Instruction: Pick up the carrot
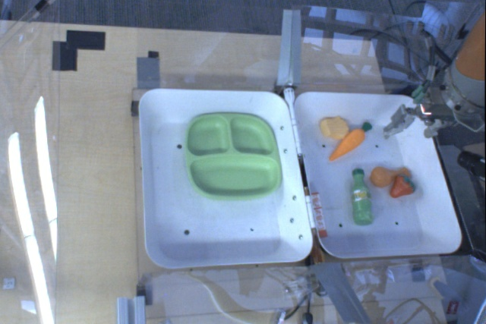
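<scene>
Orange carrot (pixel 348 144) lies tilted near the right bin's (pixel 448 235) far-left corner, its green tip touching nothing, just beside a yellow piece (pixel 333 127). Gripper (pixel 410 117) hovers over the far-right edge, fingers apart, holding nothing. Green bottle (pixel 361 197) lies nearer.

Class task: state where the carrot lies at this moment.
The carrot lies in the right bin, upper left part, just below the yellow item, above the green bottle.

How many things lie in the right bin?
5. The carrot is near the bin's middle, a yellow piece touches it on its upper left, a green bottle is lower down, and an orange piece and a strawberry lie right of it.
</scene>
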Robot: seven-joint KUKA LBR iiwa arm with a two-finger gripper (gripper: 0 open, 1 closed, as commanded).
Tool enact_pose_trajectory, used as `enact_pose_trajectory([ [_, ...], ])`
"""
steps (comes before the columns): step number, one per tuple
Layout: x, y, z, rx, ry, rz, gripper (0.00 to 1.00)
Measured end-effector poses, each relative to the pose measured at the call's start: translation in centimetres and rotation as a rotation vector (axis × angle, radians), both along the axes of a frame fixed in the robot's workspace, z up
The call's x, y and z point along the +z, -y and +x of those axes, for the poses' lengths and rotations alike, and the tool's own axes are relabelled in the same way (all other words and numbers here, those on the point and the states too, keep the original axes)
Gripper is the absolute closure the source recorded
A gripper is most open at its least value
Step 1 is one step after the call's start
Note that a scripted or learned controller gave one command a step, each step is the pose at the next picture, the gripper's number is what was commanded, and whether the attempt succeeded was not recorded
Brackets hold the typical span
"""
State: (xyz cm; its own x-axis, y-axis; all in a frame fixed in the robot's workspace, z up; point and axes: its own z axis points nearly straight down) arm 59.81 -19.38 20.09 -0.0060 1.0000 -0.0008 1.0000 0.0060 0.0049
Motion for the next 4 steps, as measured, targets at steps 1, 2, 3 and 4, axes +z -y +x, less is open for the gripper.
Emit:
enact_pose_trajectory([
  [1, -9.5, -6.4, 5.4, -0.063, 0.018, 0.001, 0.00],
  [2, -11.2, -4.9, 1.1, 0.160, 0.006, -0.003, 0.00],
  [3, -9.9, -5.0, 1.4, 0.161, 0.015, -0.002, 1.00],
  [4, -1.4, -14.1, 0.5, 0.630, 0.004, -0.004, 1.00],
])
